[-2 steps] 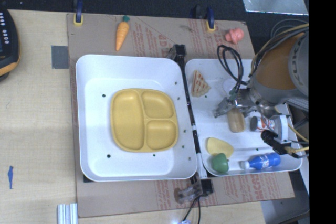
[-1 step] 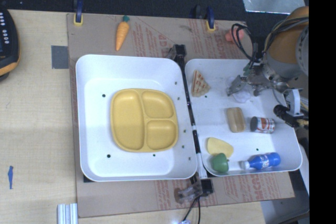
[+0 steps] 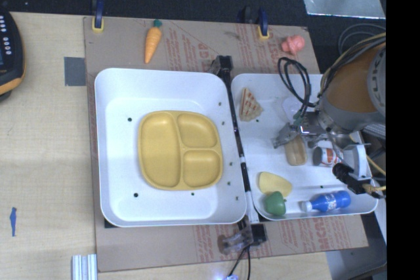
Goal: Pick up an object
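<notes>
The gripper (image 3: 289, 136) hangs low in the right bin (image 3: 262, 85), just above a tan, rounded block (image 3: 296, 153) near the bin's middle; whether the fingers are open or closed I cannot tell. A grasp here could slip, since that block looks smooth and lies close to a small can (image 3: 324, 156). Along the bin's near edge crowd a soft-looking yellow wedge (image 3: 273, 181), a glossy green pepper (image 3: 275, 204) and a blue bottle (image 3: 327, 202), so a stray descent might nudge them
</notes>
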`<state>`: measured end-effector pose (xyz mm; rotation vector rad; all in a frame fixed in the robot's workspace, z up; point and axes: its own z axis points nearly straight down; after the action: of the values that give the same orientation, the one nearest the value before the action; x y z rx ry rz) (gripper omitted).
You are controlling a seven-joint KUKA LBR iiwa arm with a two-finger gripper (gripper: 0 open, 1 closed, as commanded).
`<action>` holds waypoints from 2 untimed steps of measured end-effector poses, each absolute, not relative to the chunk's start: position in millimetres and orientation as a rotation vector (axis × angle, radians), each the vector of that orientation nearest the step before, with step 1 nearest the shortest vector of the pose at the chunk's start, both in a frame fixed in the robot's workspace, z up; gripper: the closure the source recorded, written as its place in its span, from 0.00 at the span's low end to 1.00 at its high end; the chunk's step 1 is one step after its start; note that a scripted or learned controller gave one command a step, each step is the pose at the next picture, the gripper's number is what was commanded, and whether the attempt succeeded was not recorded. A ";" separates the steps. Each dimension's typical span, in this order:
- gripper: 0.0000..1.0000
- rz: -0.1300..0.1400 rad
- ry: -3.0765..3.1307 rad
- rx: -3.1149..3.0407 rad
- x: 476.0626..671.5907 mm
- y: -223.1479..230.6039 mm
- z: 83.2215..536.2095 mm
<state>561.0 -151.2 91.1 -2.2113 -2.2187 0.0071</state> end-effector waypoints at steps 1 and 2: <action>0.00 0.002 -2.224 -2.223 586.1 -198.5 92.6; 0.00 0.004 -2.225 -2.211 568.6 -161.8 101.2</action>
<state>568.6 -161.8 101.2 -2.2107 -2.2251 0.0044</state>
